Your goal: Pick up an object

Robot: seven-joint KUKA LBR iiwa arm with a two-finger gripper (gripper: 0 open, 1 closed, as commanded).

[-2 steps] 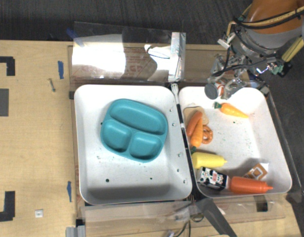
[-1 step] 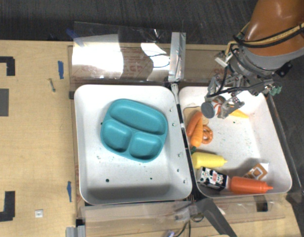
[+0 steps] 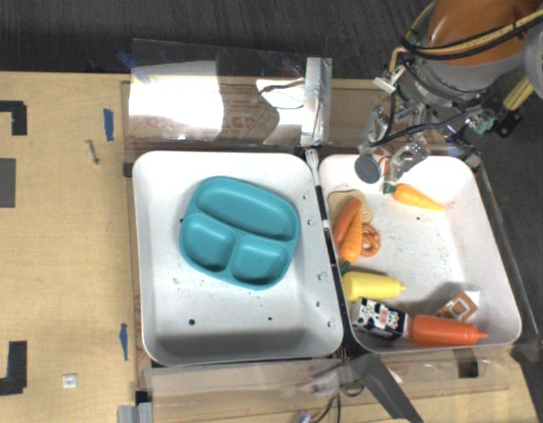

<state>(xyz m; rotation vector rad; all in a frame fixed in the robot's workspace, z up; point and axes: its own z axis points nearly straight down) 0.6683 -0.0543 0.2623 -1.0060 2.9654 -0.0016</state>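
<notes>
In the camera view, the arm (image 3: 470,25) comes in at the upper right of the frame, its orange band above a grey wrist wrapped in cables. The gripper (image 3: 397,167) hangs over the upper left part of the right bin (image 3: 492,236); whether it is released or clenched cannot be told.

A small orange carrot (image 3: 417,196) lies just below and to the right of the gripper, very near it, though contact is unclear. Further down the bin's left side lie a larger carrot (image 3: 347,227), a pretzel (image 3: 369,239), a yellow bottle (image 3: 373,285), a black-and-white box (image 3: 380,318) and an orange-red bottle (image 3: 443,330).

The left bin (image 3: 157,263), in the middle of the frame, holds a teal divided plate (image 3: 239,230).
</notes>
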